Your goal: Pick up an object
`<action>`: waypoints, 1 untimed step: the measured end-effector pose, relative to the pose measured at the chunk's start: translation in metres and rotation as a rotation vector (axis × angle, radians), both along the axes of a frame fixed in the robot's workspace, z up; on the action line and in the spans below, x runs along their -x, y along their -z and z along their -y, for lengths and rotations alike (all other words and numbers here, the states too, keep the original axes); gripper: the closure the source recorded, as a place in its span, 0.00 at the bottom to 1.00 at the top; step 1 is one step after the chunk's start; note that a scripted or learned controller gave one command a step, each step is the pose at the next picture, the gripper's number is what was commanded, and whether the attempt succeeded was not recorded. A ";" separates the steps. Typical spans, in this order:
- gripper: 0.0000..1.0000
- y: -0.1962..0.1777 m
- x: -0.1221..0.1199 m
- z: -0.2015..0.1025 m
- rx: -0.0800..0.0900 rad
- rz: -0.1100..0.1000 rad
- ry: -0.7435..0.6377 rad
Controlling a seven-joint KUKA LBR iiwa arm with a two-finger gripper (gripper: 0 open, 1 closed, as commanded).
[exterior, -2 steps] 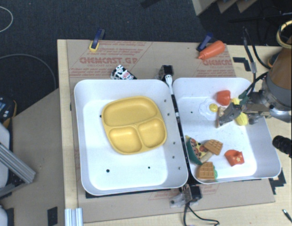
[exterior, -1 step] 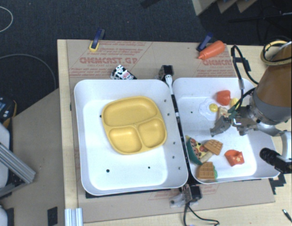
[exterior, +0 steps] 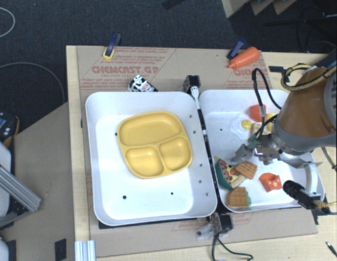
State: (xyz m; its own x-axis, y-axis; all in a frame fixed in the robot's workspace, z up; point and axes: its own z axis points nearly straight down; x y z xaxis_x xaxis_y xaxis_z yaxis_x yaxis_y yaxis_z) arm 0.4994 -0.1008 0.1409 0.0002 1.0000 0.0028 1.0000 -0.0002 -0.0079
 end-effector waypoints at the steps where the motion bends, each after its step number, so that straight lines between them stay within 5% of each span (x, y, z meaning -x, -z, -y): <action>1: 0.00 0.050 -0.001 0.000 0.003 0.008 0.002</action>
